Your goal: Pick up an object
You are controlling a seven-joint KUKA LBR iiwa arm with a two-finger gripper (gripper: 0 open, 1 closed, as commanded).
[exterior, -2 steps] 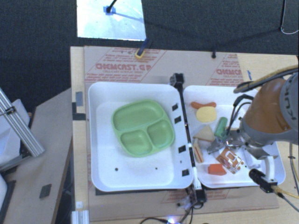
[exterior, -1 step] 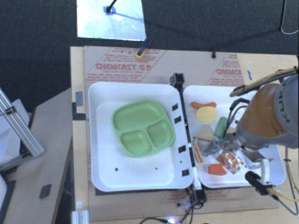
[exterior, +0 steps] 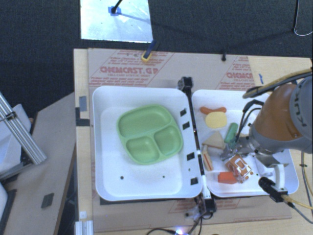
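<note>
My gripper [exterior: 229, 153] hangs low over the middle of the right bin [exterior: 289, 182], with the arm coming in from the right. Just below and right of it lies a small red-and-white patterned box [exterior: 240, 168]; the view does not show whether the gripper touches it. An orange-red block [exterior: 225, 177] lies near the bin's front wall. A green cylinder [exterior: 231, 132] and a beige wedge [exterior: 213, 141] lie just behind the gripper. Farther back are a yellow round piece [exterior: 215, 120] and an orange sausage shape [exterior: 213, 110]. A striped strip [exterior: 207, 159] lies along the left wall.
The left bin [exterior: 110, 180] holds a green divided tray [exterior: 149, 133] near its centre. A black-clipped divider [exterior: 194, 136] separates the two bins. A metal sheet [exterior: 116, 13] lies beyond the bench at the back.
</note>
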